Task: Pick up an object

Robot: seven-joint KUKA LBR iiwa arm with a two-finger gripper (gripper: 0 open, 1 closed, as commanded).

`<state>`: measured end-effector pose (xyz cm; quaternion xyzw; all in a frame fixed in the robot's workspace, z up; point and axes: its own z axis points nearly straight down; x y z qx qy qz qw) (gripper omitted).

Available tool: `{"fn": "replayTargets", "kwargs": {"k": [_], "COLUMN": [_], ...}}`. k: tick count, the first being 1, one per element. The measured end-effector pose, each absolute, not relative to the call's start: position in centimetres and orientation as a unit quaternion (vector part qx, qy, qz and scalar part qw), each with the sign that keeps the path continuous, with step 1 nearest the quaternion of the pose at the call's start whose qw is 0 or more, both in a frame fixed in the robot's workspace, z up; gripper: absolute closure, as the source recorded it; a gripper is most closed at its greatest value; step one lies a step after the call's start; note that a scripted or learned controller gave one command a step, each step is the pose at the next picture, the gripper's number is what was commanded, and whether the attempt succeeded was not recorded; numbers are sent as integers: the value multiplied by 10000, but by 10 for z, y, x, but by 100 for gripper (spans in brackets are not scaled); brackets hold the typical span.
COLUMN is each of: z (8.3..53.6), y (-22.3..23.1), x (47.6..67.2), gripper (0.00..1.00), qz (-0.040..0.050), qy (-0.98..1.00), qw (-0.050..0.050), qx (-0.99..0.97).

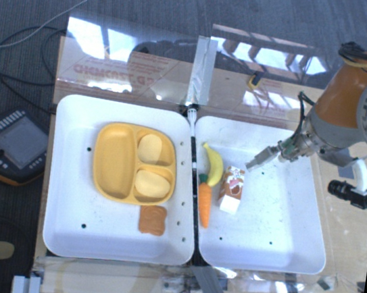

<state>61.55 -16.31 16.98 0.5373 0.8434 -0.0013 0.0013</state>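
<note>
In the right bin (270,251) a yellow banana (213,165), an orange carrot (203,204) and a small red-and-white carton (232,189) lie close together against the left wall. My gripper (256,161) hangs over the upper middle of that bin, up and to the right of the carton, with nothing between its fingers as far as I see. The left bin (63,220) holds a yellow divided tray (114,163) and a brown biscuit-like piece (152,220) just below it.
A clear plastic wall (140,68) stands behind both bins, with a grey post (200,70) at the divide. A teach pendant (9,144) lies on the floor to the left. The right half of the right bin is bare white floor.
</note>
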Motion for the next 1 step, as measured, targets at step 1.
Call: {"fn": "replayTargets", "kwargs": {"k": [1], "z": [122], "y": [-132], "x": [599], "gripper": [0], "qz": [35], "qy": [8817], "qw": [151], "qx": [4715]}}
